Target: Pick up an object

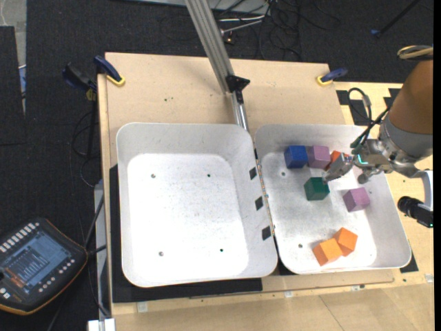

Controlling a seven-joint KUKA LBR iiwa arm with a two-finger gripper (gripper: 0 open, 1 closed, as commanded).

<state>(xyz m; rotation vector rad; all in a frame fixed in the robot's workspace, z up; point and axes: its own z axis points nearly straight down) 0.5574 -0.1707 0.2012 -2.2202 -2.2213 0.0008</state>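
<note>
Claw [350, 170] sits over the right bin [386, 257], up near its far right side, coming off the grey wrist with the orange arm [419, 102] above it. Fingers look spread a bit, one pointing down-left toward the green block and one down toward the purple one, and I can't see anything caught between them. Honestly it's a small blurry patch, so take the spread with a grain of salt.

Right by the claw there's a little orange-red block [336, 157], just to its left and partly tucked behind the finger. Next to that, touching or nearly so, a mauve block [319, 156], then a blue block [295, 156] just beside it. Green block [316, 188] lies a bit nearer the camera, below those. Purple block [356, 198] is just under the claw, apart from it.

Down at the near edge of the same bin, two orange blocks [335, 245] sit pressed together.

Left bin [138, 143] is beside it, the two touching along the middle. Both rest on a wooden bench [179, 88]. A teach pendant [34, 264] lies on the floor at the bottom left.
</note>
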